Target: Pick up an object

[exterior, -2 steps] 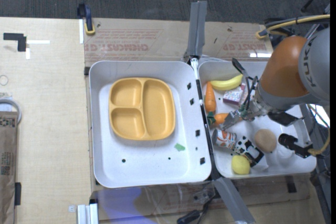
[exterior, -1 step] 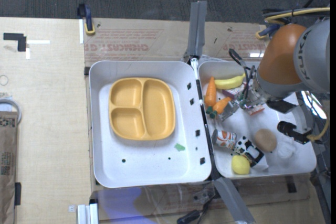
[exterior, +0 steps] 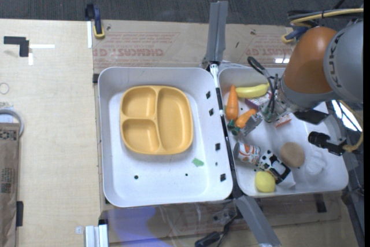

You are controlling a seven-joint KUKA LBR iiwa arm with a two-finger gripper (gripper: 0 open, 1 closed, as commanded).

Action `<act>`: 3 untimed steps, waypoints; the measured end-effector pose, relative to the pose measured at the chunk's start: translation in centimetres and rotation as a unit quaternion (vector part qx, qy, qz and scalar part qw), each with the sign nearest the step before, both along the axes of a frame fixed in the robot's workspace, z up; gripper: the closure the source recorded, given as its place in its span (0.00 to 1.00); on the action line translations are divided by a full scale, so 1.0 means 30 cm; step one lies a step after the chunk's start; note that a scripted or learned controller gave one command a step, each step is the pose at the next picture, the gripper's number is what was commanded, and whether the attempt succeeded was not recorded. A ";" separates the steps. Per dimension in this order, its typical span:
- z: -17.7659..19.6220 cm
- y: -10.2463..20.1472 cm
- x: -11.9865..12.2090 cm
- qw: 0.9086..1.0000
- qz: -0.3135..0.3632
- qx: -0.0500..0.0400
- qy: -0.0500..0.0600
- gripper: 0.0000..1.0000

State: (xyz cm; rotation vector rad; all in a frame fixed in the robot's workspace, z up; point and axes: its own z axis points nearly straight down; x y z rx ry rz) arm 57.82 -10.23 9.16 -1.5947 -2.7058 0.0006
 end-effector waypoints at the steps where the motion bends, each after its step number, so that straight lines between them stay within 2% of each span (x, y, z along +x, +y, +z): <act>1: 0.031 -0.003 0.001 1.000 -0.002 0.000 0.000 1.00; 2: 0.335 0.098 0.188 0.997 0.083 0.000 -0.001 1.00; 3: 0.334 0.098 0.188 0.997 0.083 0.000 -0.001 0.00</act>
